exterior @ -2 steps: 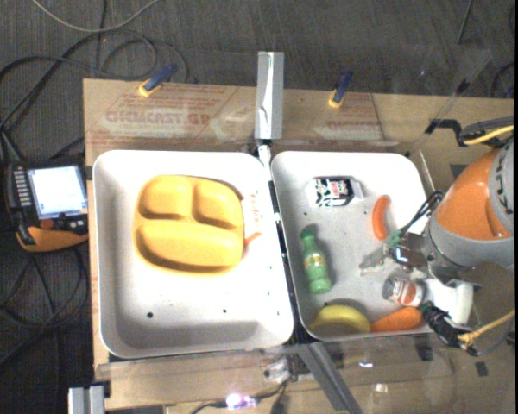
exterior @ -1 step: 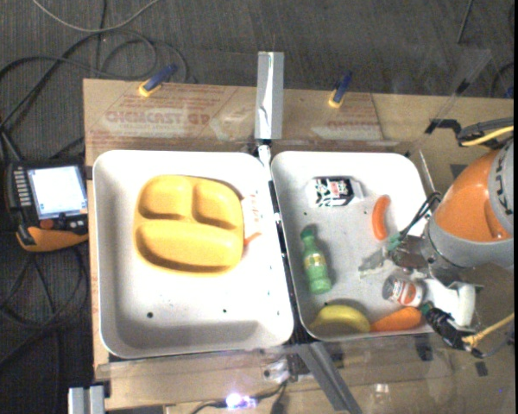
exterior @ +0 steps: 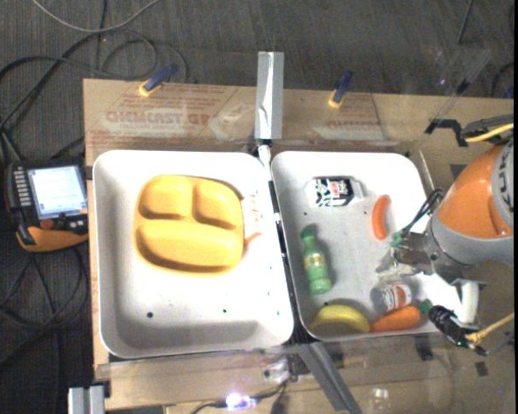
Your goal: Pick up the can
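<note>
With the gripper low over the right bin, its state impossible to tell, it should travel up-left and centre on the lying can, clear of the green bottle.

A: Where is free room?
B: Right bin, centre floor, between bottle and hot dog.
A: Obstacles?
B: Banana, carrot along bottom; can at top.

Lighting is even and moderately bright from overhead, with the two shallow white plastic bins close to overexposed. Shadows are soft and short. Overall sharpness is low and grainy; small glare spot on the metal bracket at the lower edge.
</note>
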Controlling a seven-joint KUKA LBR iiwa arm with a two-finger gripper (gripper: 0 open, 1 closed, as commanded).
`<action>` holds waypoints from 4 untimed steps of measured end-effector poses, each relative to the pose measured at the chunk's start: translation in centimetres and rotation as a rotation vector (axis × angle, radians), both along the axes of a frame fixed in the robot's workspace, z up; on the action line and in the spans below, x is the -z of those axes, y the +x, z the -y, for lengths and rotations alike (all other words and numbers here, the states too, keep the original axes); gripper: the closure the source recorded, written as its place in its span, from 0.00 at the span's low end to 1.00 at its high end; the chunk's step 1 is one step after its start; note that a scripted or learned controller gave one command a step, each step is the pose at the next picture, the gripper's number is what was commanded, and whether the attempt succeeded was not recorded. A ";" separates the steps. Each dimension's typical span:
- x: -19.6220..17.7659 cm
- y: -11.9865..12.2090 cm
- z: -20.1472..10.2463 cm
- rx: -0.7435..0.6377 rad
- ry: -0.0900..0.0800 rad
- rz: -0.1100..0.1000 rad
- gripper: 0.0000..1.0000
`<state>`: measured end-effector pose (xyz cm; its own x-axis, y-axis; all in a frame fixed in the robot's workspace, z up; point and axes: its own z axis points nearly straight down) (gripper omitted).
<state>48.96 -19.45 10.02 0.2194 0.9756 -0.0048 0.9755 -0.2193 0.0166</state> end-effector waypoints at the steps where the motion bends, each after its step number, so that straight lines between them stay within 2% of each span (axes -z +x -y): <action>1: 0.0 0.0 0.0 0.000 0.000 0.000 0.00; 2: 1.0 -0.2 -4.5 0.062 -0.003 0.000 0.00; 3: 1.0 -0.2 -4.4 0.050 -0.002 -0.001 0.00; 4: 1.0 0.0 -3.1 0.167 0.012 -0.002 0.00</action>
<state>48.92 -16.31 8.98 0.3787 0.9255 0.0065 0.9254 -0.3787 0.0113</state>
